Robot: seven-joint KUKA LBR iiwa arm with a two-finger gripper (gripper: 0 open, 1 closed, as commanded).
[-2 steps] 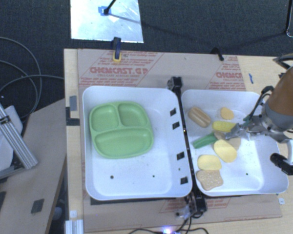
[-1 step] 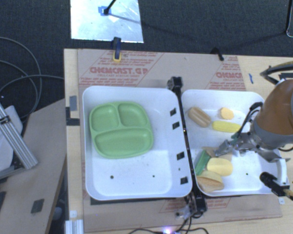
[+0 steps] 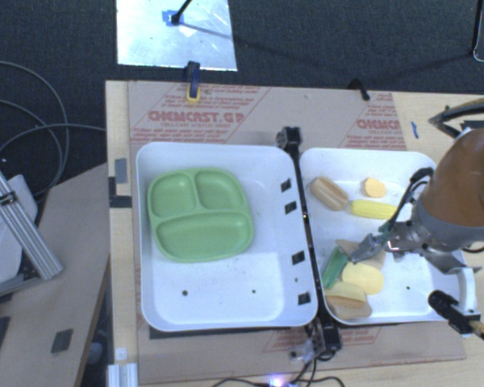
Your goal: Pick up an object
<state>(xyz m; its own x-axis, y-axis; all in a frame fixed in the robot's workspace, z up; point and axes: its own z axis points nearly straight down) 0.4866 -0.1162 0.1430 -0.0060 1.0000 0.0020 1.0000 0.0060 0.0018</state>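
Observation:
The right bin [image 3: 403,168] holds several toy foods. A tan bread roll [image 3: 328,192], a small orange round piece [image 3: 375,187] and a yellow corn cob [image 3: 373,209] lie toward its back. Near the front left lie a green pod [image 3: 334,268], a pale yellow lump [image 3: 365,279] and a tan piece [image 3: 347,304]. My gripper [image 3: 365,251] reaches in from the right, low over the bin, with its tip just above the yellow lump and beside the green pod. Nothing shows as held in it.
The left bin [image 3: 169,301] holds a green divided plate [image 3: 200,214] in its back half. A black divider with clips [image 3: 300,216] runs between the bins. The arm's orange band [image 3: 468,180] hangs over the right bin's right side.

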